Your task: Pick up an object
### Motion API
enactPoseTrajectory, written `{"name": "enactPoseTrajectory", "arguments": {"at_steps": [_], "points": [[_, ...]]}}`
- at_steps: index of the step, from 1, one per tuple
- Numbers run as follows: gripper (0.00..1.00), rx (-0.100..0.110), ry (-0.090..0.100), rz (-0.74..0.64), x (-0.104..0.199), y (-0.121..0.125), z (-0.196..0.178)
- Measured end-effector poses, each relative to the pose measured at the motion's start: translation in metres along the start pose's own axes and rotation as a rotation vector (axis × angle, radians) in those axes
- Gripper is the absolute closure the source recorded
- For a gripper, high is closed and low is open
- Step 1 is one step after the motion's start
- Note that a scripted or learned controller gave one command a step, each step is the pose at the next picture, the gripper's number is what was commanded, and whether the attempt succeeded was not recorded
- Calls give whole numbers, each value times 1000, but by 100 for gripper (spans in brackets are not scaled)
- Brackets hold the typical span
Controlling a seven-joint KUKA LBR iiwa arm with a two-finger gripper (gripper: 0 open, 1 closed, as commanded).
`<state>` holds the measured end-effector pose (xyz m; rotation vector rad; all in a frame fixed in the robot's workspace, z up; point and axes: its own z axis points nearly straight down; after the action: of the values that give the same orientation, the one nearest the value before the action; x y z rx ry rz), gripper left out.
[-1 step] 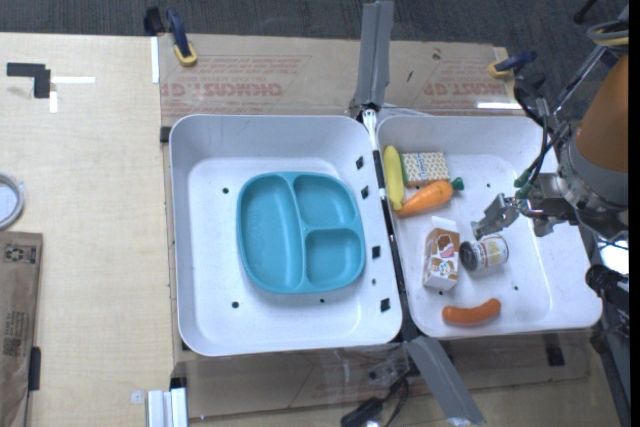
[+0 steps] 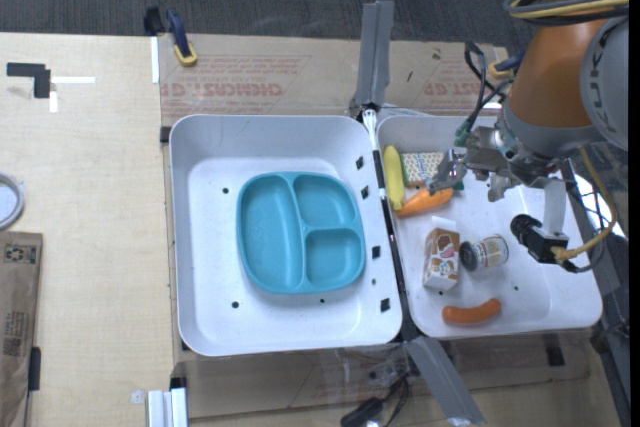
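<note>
The desk [image 2: 90,215] carries two white bins side by side. The left bin [image 2: 200,245] holds a blue divided tray [image 2: 300,232], lying flat near its centre. My arm [image 2: 565,75] reaches in over the right bin [image 2: 570,300], its orange band above the wrist. My gripper [image 2: 447,175] hangs low at the far left part of that bin, just above the carrot [image 2: 425,201]; I cannot tell whether it is parted or clenched, and nothing shows between its tips. The banana [image 2: 393,177] lies along the bin's left wall, beside the carrot. Nearer the camera stand a small carton [image 2: 441,259] and a jar [image 2: 486,253] on its side, close together. A sausage [image 2: 471,313] lies nearest the front edge.
</note>
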<state>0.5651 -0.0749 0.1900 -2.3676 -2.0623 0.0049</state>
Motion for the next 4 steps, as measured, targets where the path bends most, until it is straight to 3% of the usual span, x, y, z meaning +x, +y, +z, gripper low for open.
{"name": "enactPoseTrajectory", "arguments": {"at_steps": [1,2,3,4], "points": [[0,-18,9,244,-16,23,90],[100,-17,10,246,-16,23,80],[100,-1,-1,539,87,31,-33],[100,-1,-2,416,141,14,-90]]}}
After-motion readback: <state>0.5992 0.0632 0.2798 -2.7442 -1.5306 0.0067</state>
